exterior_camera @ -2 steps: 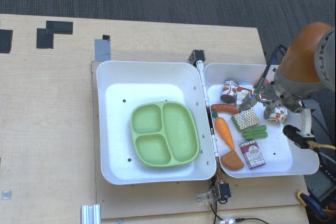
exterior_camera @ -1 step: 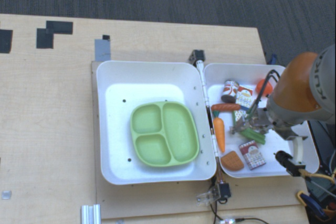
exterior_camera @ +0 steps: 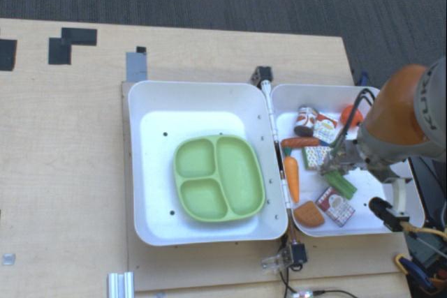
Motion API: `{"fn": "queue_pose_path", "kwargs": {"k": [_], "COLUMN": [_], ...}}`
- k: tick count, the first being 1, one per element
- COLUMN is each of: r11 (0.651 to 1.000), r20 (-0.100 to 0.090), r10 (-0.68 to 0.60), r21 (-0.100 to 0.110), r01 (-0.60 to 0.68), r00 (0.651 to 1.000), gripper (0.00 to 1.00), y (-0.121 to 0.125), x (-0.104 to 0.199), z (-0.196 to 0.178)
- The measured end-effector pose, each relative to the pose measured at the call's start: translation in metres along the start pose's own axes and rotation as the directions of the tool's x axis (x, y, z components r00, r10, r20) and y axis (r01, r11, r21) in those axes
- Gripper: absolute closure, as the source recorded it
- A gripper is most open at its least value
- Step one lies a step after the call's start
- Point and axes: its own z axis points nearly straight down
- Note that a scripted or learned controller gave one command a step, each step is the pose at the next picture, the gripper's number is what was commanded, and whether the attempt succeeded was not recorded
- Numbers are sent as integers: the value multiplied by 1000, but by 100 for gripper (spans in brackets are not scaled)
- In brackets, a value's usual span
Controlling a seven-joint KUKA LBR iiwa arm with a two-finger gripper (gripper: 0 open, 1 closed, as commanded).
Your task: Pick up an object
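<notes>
The right bin (exterior_camera: pixel 293 123) holds several toy foods: a carrot (exterior_camera: pixel 292 179), a red sausage (exterior_camera: pixel 299 143), a brown bun (exterior_camera: pixel 309 214), a small printed box (exterior_camera: pixel 336 206), a white carton (exterior_camera: pixel 324 128) and a green piece (exterior_camera: pixel 341 184). My gripper (exterior_camera: pixel 336 165) is low in this bin, over the green piece and a patterned packet (exterior_camera: pixel 313 156). The arm's orange band (exterior_camera: pixel 394 108) rises above it on the right.
The left bin (exterior_camera: pixel 154 150) carries a light green three-compartment plate (exterior_camera: pixel 219 178). A clamp (exterior_camera: pixel 262 75) sits at the far edge between the bins. Cables and a connector (exterior_camera: pixel 292 256) lie at the near edge. The wooden bench (exterior_camera: pixel 63 171) stretches left.
</notes>
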Motion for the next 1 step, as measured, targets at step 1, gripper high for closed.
{"fn": "queue_pose_path", "kwargs": {"k": [1], "r11": [1000], "r20": [-3], "r10": [-2], "r21": [10], "r01": [2], "r00": [1000], "gripper": [100], "y": [-37], "x": [84], "z": [-87]}}
